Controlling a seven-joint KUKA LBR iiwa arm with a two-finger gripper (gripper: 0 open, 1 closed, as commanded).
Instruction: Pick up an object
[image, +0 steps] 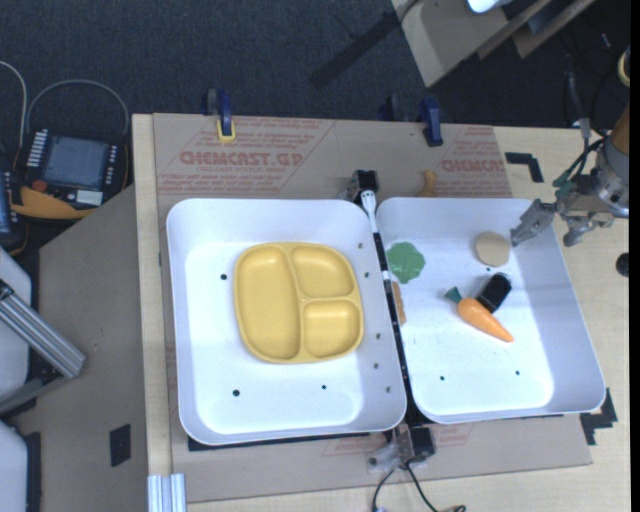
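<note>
1. Two shallow white plastic bins (200, 390) side by side on the bench.
2. Yellow three-compartment plastic tray (298, 300) lying flat in the left bin.
3. Two-finger metal gripper (552, 224) over the right bin's upper right rim, fingers spread wide, holding nothing.
4. Orange toy carrot (484, 318) mid right bin, touching a small black block (494, 291).
5. Green leafy toy (405, 261) near the divider.
6. Beige round piece (491, 249) just left of the gripper.

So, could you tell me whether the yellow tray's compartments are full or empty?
Empty: all three compartments of the yellow tray show bare yellow.
</note>
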